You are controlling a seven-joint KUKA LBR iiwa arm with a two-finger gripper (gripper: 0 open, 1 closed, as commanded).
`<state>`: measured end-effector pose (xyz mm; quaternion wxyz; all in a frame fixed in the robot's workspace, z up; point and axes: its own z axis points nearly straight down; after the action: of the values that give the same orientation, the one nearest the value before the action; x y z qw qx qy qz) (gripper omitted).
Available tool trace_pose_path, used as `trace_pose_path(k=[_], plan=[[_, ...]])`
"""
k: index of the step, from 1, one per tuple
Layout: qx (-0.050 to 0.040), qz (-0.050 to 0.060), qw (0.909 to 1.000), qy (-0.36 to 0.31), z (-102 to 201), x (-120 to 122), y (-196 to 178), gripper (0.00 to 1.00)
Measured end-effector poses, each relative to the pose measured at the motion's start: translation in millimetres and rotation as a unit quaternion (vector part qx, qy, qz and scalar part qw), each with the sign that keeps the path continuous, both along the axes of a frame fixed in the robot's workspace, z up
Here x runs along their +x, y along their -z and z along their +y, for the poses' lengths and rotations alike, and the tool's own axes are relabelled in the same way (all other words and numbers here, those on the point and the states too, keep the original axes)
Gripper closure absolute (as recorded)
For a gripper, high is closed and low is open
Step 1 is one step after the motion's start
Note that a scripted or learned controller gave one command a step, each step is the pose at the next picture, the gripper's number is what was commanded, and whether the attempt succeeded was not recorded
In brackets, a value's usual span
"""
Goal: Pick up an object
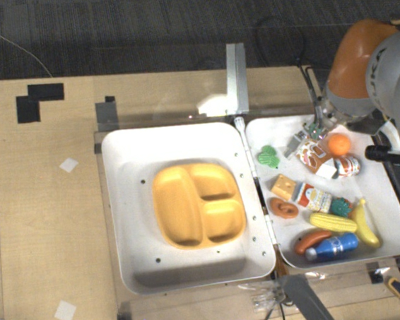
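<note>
- Objects crowd the right bin (396,238); nearest the camera lie a blue bottle (335,247) and a brown sausage-like piece (311,239).
- Just beyond them sit a corn cob (332,222) and a banana (364,222), side by side.
- Further in are a small carton (314,197), a tan block (282,186) and a reddish ring (285,210).
- Left bin (127,213) bears a yellow divided tray (197,203).
- Toward the back of the right bin lie a green piece (269,157), a red-and-white packet (316,156) and an orange ball (339,144).
- Farthest back, the gripper (315,129) hangs over the packet's far corner; whether its tips are apart or together cannot be told, nor whether they touch anything.
</note>
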<state>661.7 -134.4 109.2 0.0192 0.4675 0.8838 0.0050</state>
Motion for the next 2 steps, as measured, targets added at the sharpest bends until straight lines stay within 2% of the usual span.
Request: trace_pose_path(k=[1, 2], plan=[[-0.0029, -0.011, 0.9999, -0.006, 12, -26, -1, 0.0], [0.0055, 0.015, 0.9937, 0.111, 18, 10, 14, 0.0]])
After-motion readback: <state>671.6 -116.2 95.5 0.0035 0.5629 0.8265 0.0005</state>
